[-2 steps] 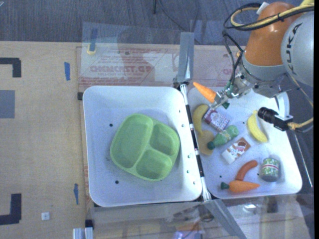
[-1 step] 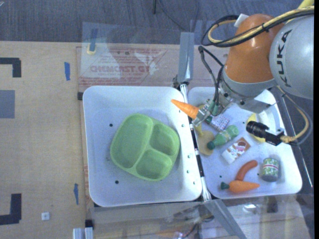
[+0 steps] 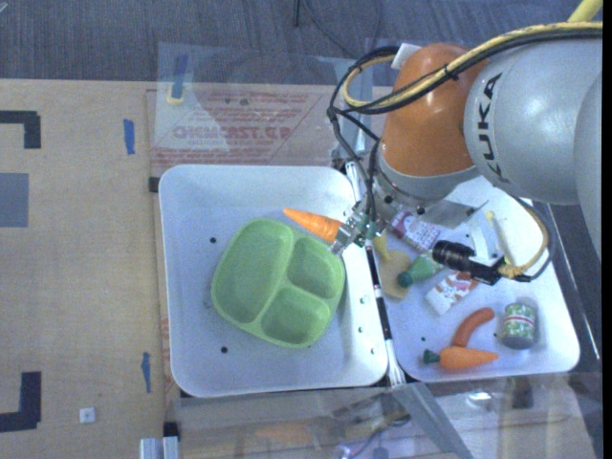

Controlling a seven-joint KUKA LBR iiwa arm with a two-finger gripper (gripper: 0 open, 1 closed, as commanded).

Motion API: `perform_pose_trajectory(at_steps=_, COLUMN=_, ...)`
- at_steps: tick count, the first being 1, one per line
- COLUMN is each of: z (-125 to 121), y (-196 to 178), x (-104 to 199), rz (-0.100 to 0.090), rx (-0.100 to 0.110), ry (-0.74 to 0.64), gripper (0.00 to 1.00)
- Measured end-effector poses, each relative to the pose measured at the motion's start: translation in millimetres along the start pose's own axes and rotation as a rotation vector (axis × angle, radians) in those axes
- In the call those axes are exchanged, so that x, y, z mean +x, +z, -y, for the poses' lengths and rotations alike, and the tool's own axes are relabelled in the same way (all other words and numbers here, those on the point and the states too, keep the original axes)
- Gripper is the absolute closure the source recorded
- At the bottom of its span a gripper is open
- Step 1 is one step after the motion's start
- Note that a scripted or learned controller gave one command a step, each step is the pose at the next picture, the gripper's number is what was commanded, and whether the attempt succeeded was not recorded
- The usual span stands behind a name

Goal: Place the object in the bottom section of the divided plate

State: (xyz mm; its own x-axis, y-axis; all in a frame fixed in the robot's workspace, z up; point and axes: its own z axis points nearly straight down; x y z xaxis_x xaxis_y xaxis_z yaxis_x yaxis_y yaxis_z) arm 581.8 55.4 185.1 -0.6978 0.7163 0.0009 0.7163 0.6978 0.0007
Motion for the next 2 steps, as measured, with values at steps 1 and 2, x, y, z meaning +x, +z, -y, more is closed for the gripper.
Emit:
perform_pose_trajectory(at_steps=1, z=-35.6, y=35.9, x=38.5, rz=0.000, rx=0.000, ry=-0.003, gripper=1.00)
perform_pose_trajectory(at_steps=2, z=-35.4, y=35.7, x=37.9, rz=0.000, rx=0.000, ry=-0.002, gripper=0.00)
